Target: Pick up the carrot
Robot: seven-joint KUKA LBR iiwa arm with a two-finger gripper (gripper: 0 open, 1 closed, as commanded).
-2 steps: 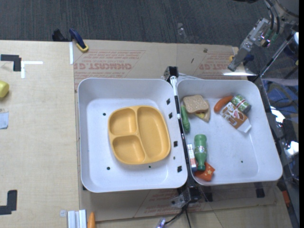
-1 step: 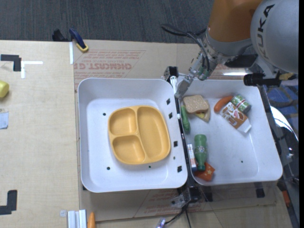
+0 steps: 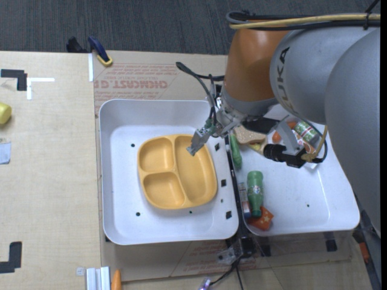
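Above the yellow divided plate (image 3: 176, 171) in the left bin (image 3: 115, 162), the gripper (image 3: 196, 145) is hanging, jaws' state untellable. The carrot may be lying under the arm in the right bin (image 3: 314, 207); shifting there first seems wise.

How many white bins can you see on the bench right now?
2. The left bin holds the yellow divided plate. The right bin sits against its right side, holding the green bottle; the arm covers its upper part, so items there may be hidden.
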